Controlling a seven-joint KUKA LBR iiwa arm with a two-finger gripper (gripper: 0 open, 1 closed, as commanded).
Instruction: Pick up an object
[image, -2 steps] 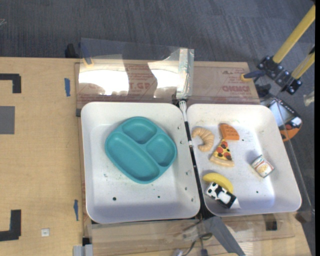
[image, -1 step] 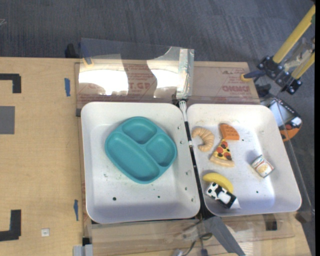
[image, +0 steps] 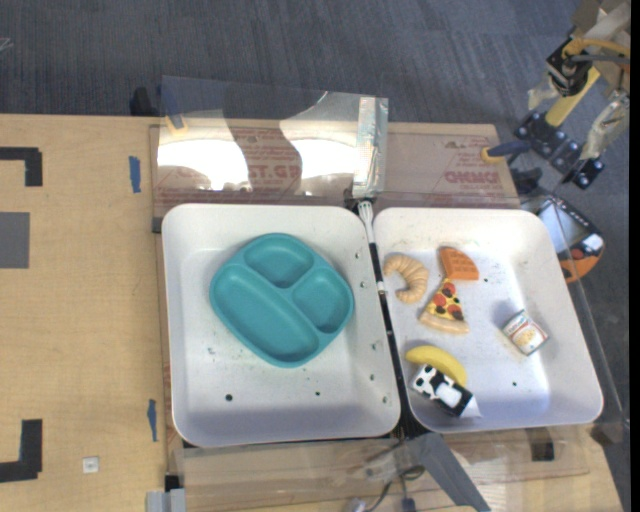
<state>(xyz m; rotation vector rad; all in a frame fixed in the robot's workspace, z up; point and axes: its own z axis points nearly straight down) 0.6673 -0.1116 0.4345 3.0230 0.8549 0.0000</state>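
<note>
The claw (image: 560, 150) is hanging at the upper right of the frame, a dark jointed part with yellow pieces above it, sitting over the grey floor beyond the bins; whether it is open or closed I cannot tell, and nothing is showing between its parts.

Below and left of it, the right-hand shallow white plastic bin (image: 570, 400) is holding the small things. A pale tan croissant-shaped toy (image: 408, 277) is lying near the bin's left wall. Just right of it an orange wedge-shaped toy (image: 459, 263) is resting, and below that a triangular pizza-slice toy with red dots (image: 445, 308) is lying flat. A small cylindrical can with a pale label (image: 525, 333) is lying on its side toward the right wall. Near the lower edge a curved yellow banana toy (image: 437, 361) is touching a black-and-white blocky toy (image: 441, 389).

The left-hand white bin (image: 190, 380) is carrying a smooth teal plastic plate with three compartments (image: 283, 298). Both bins are sitting on a light wooden bench (image: 70, 330) marked with black and blue tape. A sheet of brown printed cardboard (image: 440, 170) with shiny clear film (image: 280, 140) is lying behind the bins.
</note>
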